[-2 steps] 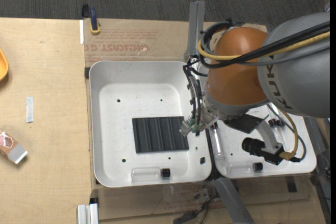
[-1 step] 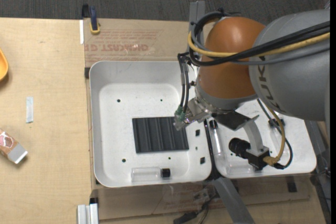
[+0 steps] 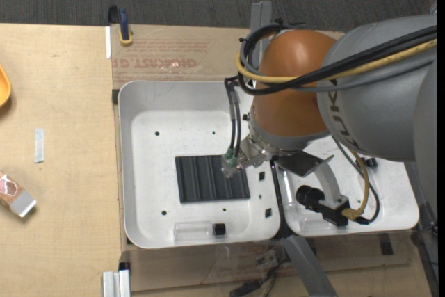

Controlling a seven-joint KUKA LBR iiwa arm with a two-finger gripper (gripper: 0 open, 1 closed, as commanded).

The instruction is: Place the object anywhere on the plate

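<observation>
End effector low over plate, grip state can't tell tbh. Risk: bumping plate ribs, or object missing the plate.

Red printed lettering runs across the cardboard sheet lying up and to the left of the tool, beyond the left bin's far rim; the print sits upside down to the camera and is too faint to spell out with certainty. No other wording is legible
</observation>
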